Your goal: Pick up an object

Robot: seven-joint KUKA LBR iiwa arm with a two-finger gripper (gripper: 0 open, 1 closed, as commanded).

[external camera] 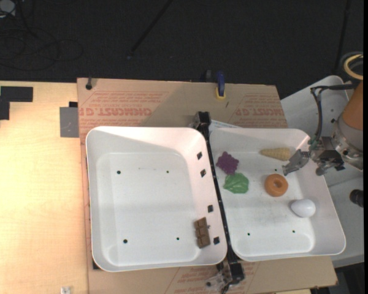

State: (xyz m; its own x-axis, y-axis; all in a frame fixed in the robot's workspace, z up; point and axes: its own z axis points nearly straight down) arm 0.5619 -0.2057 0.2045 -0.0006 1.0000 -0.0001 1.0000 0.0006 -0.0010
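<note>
a dark floor with loose cables lies behind a pale wooden bench [30,195], where a cardboard sheet [172,106] carries two shallow white bins side by side. the left bin [141,195], well away from the fingers, holds one small brown block [202,232] near its lower right corner. the right bin [282,237] holds five things: one cream cone [276,154], one green lump [236,183], one orange ring [276,185], one purple lump [227,162] and one white egg-shaped piece [303,208]. the arm [352,112] reaches in over that bin's right rim, and the gripper [302,158] sits at its upper right; i cannot tell from here whether it is released or clenched, and nothing shows between its tips. the move likely turns on the cone: it lies just beside the tips, on the side away from the arm, with its long axis running roughly across the bin, tip farthest from them. the ring sits near, just below the tips, the egg farther down, and the green and purple lumps farther off.
</note>
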